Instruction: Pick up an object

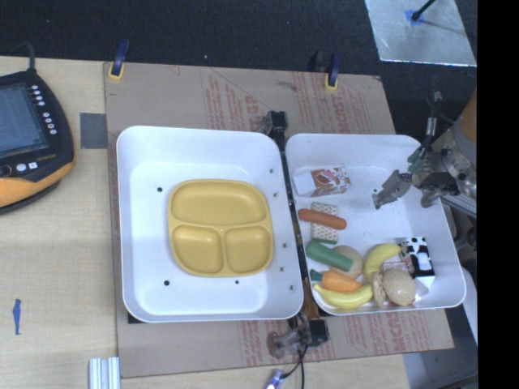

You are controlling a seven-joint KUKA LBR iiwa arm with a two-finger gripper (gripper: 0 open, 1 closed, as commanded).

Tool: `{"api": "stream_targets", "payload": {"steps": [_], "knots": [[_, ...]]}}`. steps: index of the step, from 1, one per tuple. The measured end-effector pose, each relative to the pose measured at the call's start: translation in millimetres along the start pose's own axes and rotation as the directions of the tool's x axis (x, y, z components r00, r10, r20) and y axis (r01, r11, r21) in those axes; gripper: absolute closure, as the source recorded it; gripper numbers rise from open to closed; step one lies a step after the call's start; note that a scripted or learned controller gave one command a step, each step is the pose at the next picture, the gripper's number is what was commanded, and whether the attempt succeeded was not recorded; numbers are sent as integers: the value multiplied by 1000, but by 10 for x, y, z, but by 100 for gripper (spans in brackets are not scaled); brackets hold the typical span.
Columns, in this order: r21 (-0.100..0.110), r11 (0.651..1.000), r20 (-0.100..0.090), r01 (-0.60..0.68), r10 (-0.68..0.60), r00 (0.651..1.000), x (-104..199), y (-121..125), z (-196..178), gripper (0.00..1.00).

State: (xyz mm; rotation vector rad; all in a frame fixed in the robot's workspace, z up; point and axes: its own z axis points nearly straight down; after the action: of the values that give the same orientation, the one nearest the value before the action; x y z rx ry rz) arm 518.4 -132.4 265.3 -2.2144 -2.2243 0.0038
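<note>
i read the pincer (388,194) as hovering over the bare far-right part of the right bin (366,146), fingers spread apart and nothing between them. the arm comes in from the right, which accounts for its slanted approach.

candidate objects are crowded in the near half of that bin, probably tumbled there together: a yellow banana (344,298) lying along the near wall, an orange carrot (339,281) touching it, a green cylinder (323,253), a second banana (379,257), a round tan piece (397,285) and a black-and-white block (418,257) near the right wall. farther back lie a red sausage shape (322,218) and a small printed carton (328,180), better separated. all appear to be smooth moulded toy food.

the left bin (138,217) carries a yellow divided tray (220,226), glossy, three compartments. both bins rest on a cardboard sheet (203,96) clamped to the tabletop (49,258).
</note>
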Motion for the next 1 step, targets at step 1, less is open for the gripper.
{"api": "stream_targets", "payload": {"steps": [1], "knots": [[3,1000,1,2,-2,1000,407,268,1093,0]]}}
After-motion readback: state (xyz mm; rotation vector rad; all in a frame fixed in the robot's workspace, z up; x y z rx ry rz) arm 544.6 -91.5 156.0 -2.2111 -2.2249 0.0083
